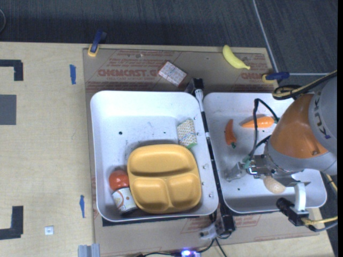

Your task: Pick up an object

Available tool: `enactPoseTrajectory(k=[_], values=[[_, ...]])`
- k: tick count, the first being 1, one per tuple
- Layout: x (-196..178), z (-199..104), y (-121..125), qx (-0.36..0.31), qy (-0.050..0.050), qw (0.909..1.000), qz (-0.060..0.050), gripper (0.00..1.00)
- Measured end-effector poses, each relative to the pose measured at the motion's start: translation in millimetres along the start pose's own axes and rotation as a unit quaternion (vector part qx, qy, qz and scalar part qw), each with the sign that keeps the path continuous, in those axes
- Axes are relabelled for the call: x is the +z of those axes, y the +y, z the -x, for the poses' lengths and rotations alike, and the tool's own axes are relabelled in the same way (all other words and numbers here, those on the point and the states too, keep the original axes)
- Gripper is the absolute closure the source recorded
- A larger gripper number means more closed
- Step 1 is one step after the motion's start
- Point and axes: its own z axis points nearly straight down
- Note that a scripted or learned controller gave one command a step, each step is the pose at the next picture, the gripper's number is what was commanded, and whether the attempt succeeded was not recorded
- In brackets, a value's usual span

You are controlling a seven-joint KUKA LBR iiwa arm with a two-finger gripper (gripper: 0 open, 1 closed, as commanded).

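"chemcast" print on cardboard sheet (128,73)

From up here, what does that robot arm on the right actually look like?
A thick rounded arm, grey, with a wide orange band above the wrist. Black cables loop along it. Its gripper is small grey metal, with a green spot beside it.

Behind the bins we see a yellow banana (235,58) and a small patterned box (172,73) lying on the brown cardboard sheet (134,68). A blue-and-yellow clamp (96,42) grips that sheet's far left corner, and strips of blue tape (73,74) mark the pale wooden surface (43,143).
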Motion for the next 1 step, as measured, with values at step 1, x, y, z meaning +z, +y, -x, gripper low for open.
enactPoseTrajectory(k=[1], values=[[0.0,0.5,0.0,0.000,0.000,1.0000,0.000,0.00]])
